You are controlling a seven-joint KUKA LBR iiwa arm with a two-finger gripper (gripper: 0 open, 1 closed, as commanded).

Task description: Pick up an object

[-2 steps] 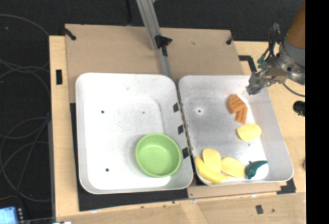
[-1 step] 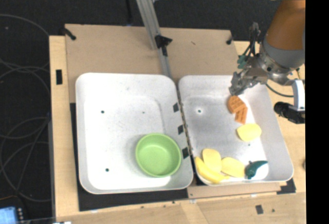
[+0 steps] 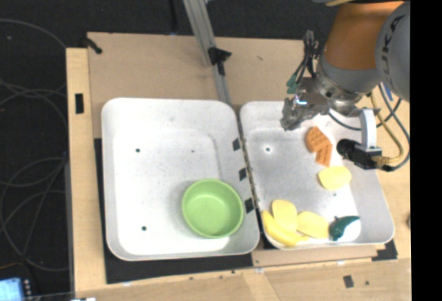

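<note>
Orange ridged block (image 3: 319, 143), the nearest of the loose objects to the gripper, lies in the upper middle of the right bin, resting flat on the floor of the bin and apart from everything else there.

The tan wooden bench (image 3: 152, 65) carries both bins. The shallow white left bin (image 3: 152, 154) and the shallow white right bin (image 3: 276, 168) sit edge to edge, joined by small black clips along the shared rim. The grey arm with its orange band (image 3: 359, 23) reaches in from the right over the far corner of the right bin. A slanted grey metal pole (image 3: 197, 10) runs from the top edge down to the point where the bins meet.

A round green plastic bowl (image 3: 213, 208) stands upright in the near right part of the left bin. A cluster of pale yellow rounded pieces (image 3: 290, 220) is heaped in the near corner of the right bin, and a single yellow rounded slice (image 3: 334, 177) lies just below the orange block, not touching it. A small teal and white item (image 3: 343, 226) lies beside the yellow cluster, by the near rim.

The gripper (image 3: 295, 113) hangs above the far part of the right bin, just up and left of the orange block. Whether it is released or clenched cannot be told at this angle, and nothing is seen held in it.
</note>
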